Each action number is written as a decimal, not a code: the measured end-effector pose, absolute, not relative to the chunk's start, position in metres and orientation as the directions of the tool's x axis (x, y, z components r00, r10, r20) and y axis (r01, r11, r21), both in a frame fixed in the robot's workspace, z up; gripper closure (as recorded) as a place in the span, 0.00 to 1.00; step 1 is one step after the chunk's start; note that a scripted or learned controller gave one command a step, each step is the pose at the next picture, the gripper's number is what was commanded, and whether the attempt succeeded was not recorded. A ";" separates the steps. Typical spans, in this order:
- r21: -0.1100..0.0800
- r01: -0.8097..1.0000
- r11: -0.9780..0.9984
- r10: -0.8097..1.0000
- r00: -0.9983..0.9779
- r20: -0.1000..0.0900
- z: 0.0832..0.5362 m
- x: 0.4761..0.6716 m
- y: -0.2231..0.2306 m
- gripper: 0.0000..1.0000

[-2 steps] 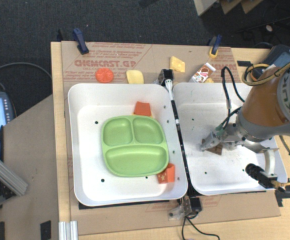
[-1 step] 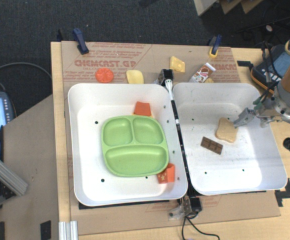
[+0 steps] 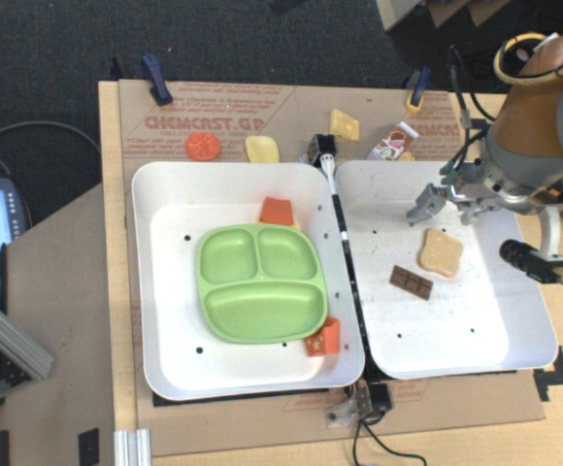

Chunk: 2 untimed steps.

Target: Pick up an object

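Tan and squarish, the bread-like piece lies flat on the floor of the right bin, with the dark brown chocolate-like bar just beside it on the lower left — these are the two things nearest your gripper. You see the gripper hanging above the upper part of that bin, up and a little apart from the tan piece, its two fingers spread wide with nothing between them. Judge the tan piece as light and probably a stiff toy rather than real food; its rounded edges may be slick, so you would do best to close across its two straighter sides near the middle, not on a corner. The brown bar looks thin and low — harder to get fingers under, and likely to slide on the smooth white floor. Both are well clear of the bin walls, which gives you room to come straight down. In the left bin a green divided plate sits with two orange blocks beside it.
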State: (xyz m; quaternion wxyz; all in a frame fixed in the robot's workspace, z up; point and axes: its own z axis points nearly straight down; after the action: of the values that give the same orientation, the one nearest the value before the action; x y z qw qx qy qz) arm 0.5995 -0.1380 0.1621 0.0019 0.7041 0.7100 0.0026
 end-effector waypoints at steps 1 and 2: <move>0.003 1.000 0.000 1.000 0.000 -0.002 0.086 0.555 -0.120 0.00; 0.012 1.000 -0.002 1.000 0.002 -0.007 0.102 0.558 -0.122 1.00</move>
State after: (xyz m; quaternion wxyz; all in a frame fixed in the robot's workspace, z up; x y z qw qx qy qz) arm 0.5581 -0.1225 0.1019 0.0065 0.7078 0.7064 0.0017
